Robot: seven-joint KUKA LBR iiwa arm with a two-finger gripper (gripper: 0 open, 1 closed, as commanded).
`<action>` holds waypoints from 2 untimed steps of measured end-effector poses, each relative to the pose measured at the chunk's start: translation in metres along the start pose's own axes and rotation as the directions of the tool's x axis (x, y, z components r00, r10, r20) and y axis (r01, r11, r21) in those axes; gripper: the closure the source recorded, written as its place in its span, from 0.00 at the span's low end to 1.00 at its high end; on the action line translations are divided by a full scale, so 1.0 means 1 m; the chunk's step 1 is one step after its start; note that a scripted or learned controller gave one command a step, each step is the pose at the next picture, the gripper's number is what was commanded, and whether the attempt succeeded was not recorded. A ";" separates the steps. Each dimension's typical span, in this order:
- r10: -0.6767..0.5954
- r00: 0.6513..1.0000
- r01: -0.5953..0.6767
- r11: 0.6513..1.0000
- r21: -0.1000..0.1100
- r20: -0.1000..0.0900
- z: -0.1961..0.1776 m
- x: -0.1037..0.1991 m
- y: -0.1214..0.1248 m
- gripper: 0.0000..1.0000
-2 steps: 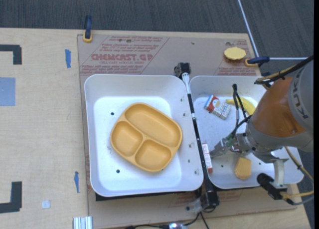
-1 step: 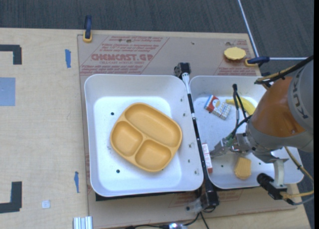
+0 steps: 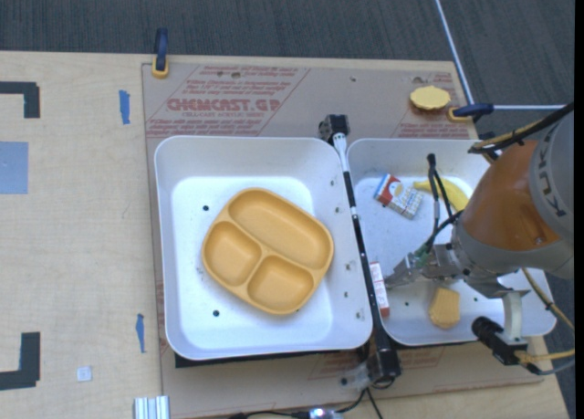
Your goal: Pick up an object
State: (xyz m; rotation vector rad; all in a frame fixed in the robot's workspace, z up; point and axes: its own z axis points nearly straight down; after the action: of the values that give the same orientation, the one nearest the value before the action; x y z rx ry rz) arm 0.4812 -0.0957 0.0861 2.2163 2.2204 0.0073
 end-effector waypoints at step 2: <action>0.000 1.000 0.000 1.000 0.005 -0.001 -0.099 0.066 0.034 1.00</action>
State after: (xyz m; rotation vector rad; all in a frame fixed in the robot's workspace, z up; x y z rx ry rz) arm 0.5146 -0.0300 0.1849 2.2194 2.2233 0.0024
